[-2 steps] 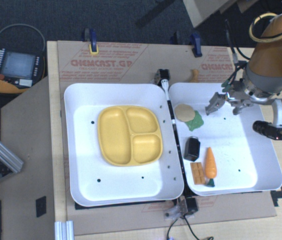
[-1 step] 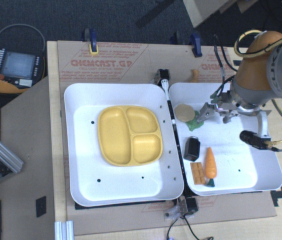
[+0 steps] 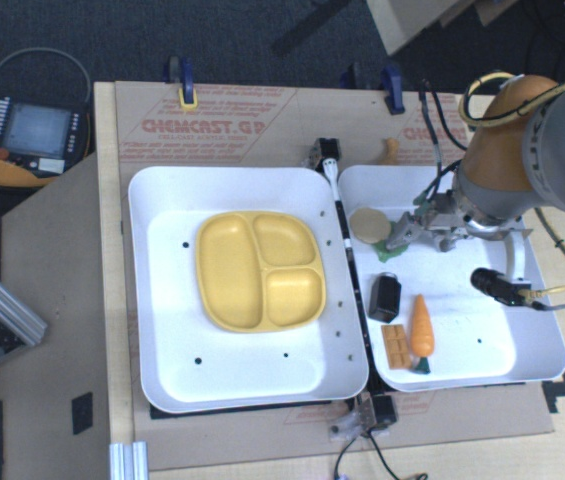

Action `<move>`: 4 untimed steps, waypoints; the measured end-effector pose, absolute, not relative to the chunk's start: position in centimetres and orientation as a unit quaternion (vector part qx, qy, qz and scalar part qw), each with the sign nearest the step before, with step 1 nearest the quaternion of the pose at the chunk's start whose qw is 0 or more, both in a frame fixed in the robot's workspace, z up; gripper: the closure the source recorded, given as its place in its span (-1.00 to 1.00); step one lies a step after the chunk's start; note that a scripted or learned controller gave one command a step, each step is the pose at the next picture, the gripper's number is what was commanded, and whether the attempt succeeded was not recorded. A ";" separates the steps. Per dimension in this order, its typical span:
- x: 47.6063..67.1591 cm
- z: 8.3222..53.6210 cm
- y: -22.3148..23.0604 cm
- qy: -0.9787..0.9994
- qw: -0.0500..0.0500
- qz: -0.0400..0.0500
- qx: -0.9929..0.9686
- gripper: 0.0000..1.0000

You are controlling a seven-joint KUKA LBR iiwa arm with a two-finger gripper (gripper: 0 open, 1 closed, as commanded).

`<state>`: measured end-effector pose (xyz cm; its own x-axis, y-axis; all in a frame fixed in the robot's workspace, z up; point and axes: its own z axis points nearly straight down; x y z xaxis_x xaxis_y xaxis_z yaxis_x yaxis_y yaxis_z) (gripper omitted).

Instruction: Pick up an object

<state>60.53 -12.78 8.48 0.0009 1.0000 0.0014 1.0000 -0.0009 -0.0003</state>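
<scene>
My gripper is low over the right bin, near that bin's upper left part, at the end of the grey arm with the orange band. Just to its left lies a round beige disc. A small green piece shows right under the gripper's tip. Further toward the front lie a black block, an orange carrot and a tan ridged cracker. Whether anything is held cannot be made out.
The left bin holds a yellow divided plate. A dark ridge runs between the two bins. A black cable fitting hangs from the arm over the right bin's middle.
</scene>
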 end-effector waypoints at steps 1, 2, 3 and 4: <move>60.6 9.7 -12.8 -0.707 -0.002 -0.001 -0.707 1.00; 61.0 15.8 -12.0 -0.708 -0.003 -0.002 -0.706 1.00; 62.1 21.4 -11.8 -0.708 -0.003 -0.002 -0.706 1.00; 62.3 26.6 -11.8 -0.708 -0.004 -0.002 -0.707 1.00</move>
